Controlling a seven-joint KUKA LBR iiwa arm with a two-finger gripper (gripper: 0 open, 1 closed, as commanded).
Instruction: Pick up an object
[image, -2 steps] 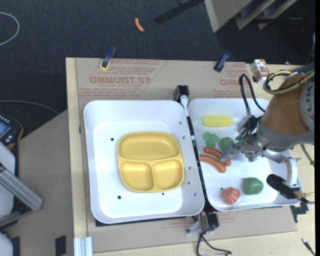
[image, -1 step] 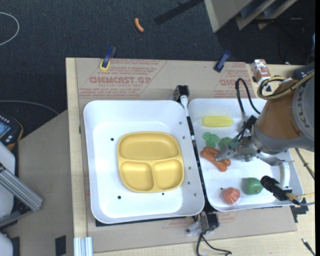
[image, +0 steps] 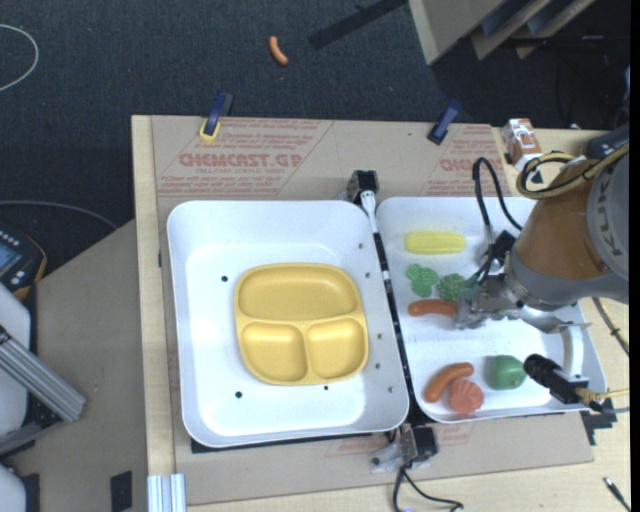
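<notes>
Down in the right white bin (image: 500, 212), the gripper (image: 470, 312) hovered beside a small orange carrot-shaped toy (image: 431, 309) at its nine o'clock; whether the fingers were spread, I cannot tell.

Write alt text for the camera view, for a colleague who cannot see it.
The arm's gripper sits low in the right bin among toy foods: corn, broccoli, a green pepper. The left bin holds a yellow divided plate.

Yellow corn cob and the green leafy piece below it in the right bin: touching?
Apart. The camera view shows a strip of white bin floor between the corn cob and the green leafy piece.
</notes>
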